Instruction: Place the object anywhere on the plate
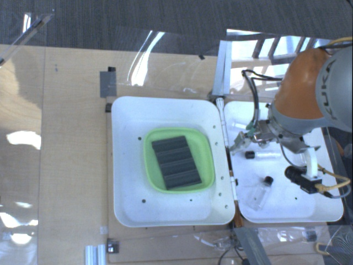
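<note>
Ridged dark object [175, 162] lies on green plate [206, 164], long axis tilted slightly.

Clear tube [268, 155], small black cap [268, 179] in right bin [325, 211].

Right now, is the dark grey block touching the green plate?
Touching. The camera view shows the dark grey block lying flat inside the green plate, resting on its floor.

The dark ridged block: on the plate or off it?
On it. The dark ridged block lies flat inside the green plate in the left bin.
</note>
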`<state>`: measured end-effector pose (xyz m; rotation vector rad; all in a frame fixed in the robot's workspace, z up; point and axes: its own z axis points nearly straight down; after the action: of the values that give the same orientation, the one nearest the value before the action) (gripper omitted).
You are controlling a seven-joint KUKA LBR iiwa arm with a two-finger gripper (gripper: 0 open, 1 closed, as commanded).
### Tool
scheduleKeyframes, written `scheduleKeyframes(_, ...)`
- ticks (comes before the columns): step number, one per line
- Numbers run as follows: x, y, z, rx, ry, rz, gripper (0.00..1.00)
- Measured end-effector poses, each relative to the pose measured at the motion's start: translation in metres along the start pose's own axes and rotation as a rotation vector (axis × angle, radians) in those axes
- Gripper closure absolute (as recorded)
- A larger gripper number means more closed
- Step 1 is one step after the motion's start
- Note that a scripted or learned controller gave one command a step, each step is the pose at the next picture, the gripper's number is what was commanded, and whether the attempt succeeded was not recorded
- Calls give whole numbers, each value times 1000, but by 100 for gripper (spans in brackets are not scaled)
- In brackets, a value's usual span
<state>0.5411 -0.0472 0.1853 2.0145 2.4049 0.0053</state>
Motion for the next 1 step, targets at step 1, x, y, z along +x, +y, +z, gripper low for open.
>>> scheduleKeyframes(1, -50, -40, -17, -1, -1, 187, 0)
